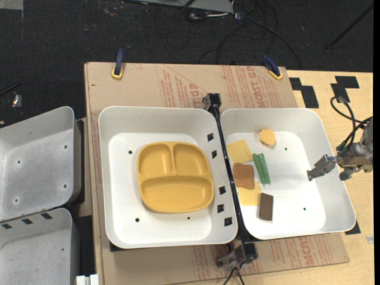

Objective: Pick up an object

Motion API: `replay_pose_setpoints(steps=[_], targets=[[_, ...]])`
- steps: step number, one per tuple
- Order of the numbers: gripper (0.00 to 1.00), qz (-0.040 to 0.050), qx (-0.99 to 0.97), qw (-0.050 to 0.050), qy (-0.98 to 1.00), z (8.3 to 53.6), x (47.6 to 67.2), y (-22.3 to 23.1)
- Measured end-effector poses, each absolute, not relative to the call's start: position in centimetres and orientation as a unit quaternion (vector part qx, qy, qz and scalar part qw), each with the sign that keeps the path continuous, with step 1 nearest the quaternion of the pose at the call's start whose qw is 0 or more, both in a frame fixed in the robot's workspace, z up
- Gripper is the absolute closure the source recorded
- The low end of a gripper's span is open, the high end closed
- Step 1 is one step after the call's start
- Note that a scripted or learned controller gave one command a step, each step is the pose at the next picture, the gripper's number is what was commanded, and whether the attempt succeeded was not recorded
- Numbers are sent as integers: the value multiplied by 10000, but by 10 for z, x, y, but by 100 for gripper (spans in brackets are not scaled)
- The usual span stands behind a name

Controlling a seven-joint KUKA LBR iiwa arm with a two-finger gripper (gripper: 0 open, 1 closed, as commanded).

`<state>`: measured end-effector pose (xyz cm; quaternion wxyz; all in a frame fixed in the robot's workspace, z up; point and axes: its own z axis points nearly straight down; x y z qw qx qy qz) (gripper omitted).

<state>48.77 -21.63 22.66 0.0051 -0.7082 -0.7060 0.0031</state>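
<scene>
Table: I see cardboard under two white bins.
Floor: dark, cables.
Gripper: state I cannot tell.

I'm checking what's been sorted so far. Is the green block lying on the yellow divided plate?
No, the green block lies in the right bin beside the brown pieces, while the yellow divided plate sits in the left bin.

my gripper: dark grey metal fingers | my wrist: silvery-grey block | black cable looping above it
</scene>
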Motion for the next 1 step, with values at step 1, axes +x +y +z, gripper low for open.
replay_pose_setpoints(steps=[1], targets=[[0,4,-7069,1,-7073,232,490,-216]])
